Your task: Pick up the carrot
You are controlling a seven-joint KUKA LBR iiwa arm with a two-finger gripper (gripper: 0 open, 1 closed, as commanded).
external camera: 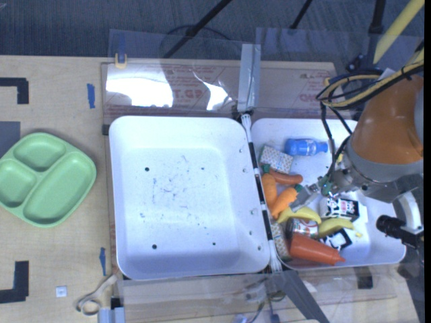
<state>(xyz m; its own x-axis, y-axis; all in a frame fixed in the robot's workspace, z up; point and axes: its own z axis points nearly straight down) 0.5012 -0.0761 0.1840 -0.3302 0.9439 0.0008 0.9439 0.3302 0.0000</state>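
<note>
The right bin (377, 247) holds a pile of toy food. An orange carrot (285, 200) lies slanted near the bin's left wall, beside another orange piece (269, 187) and under a thin red-orange one (288, 178). A bigger red-orange carrot-like piece (314, 249) rests at the front of the bin. My gripper (318, 191) hangs low over the middle of the pile, just right of the slanted carrot, with the orange-banded wrist (390, 133) above it. Nothing is visibly held.
A blue bottle (306, 147) and a patterned packet (277, 158) lie at the back of the right bin. Yellow bananas (304, 215) and a black-and-white box (341, 208) sit under the gripper. The left bin (182, 194) adjoins. A green divided plate (46, 178) rests far left.
</note>
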